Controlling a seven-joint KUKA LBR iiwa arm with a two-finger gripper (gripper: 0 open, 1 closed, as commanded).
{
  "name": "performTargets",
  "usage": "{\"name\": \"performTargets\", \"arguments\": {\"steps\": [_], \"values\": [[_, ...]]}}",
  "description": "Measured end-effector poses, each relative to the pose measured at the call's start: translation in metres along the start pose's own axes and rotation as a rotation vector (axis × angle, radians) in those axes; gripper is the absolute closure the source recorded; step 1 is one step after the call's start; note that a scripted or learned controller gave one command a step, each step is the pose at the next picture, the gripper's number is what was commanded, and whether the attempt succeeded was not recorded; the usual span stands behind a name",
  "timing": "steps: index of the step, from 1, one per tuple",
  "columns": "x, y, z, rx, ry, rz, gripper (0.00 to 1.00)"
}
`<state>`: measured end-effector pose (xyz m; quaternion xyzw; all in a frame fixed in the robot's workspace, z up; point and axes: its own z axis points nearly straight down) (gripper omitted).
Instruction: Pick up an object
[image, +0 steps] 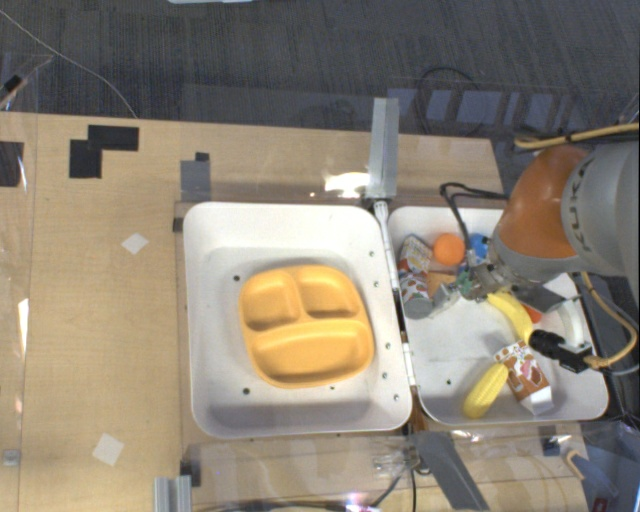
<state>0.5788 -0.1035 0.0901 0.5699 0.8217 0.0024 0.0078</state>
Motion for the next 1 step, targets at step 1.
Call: {"name": "performTargets", "arguments": {"steps": [1], "values": [[0.0002, 0.0024, -0.0126, -0.004, 0.0, -0.003, 1.0]]}}
